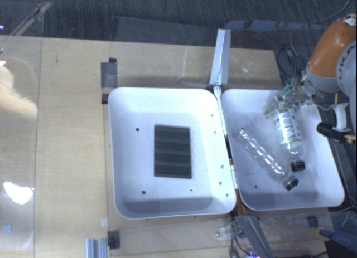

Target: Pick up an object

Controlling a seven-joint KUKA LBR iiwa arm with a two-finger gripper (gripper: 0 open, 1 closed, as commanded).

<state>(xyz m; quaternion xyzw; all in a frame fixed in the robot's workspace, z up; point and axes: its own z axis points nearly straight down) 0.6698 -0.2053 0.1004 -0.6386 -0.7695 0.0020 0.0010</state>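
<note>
Two clear plastic bottles with black caps, one labelled (pixel 288 131) and one bare (pixel 261 152), are seen lying in the right white bin (pixel 329 193). The hand (pixel 290 96) is poised at the labelled bottle's base; its state cannot be told.

You see two clear bottles (pixel 266 155) lying in the right bin (pixel 321 193), a dark ribbed block (pixel 172 151) in the left bin (pixel 128 195), and the arm (pixel 330 62) above the right bin's far corner.

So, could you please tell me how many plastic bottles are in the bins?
2, both in the right bin: a labelled bottle toward its right, and a clear bottle lying diagonally beside it.
</note>
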